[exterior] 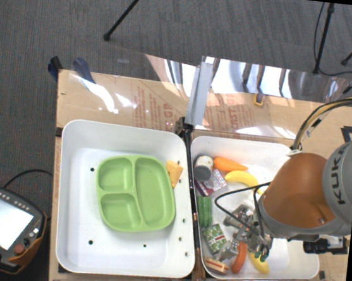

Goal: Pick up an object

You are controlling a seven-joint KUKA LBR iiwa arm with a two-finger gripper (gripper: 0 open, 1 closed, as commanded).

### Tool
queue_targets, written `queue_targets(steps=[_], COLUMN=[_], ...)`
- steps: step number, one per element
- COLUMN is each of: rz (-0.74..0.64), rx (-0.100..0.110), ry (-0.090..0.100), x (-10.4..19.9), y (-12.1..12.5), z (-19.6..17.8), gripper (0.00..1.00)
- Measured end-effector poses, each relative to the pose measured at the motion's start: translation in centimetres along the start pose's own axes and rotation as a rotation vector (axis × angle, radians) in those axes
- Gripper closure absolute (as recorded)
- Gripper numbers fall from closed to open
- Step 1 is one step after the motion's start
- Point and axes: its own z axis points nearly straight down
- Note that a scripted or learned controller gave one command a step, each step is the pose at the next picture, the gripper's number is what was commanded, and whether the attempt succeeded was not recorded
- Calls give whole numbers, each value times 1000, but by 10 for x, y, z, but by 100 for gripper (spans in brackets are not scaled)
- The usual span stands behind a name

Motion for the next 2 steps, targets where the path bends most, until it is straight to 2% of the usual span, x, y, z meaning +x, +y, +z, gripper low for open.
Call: queue_targets(steps=[1, 2], rz=[-72, -15], rx=[1, 0], ry=[14, 7], x=[-114, -3], y=[37, -9], z=[5, 1], gripper=[0, 0])
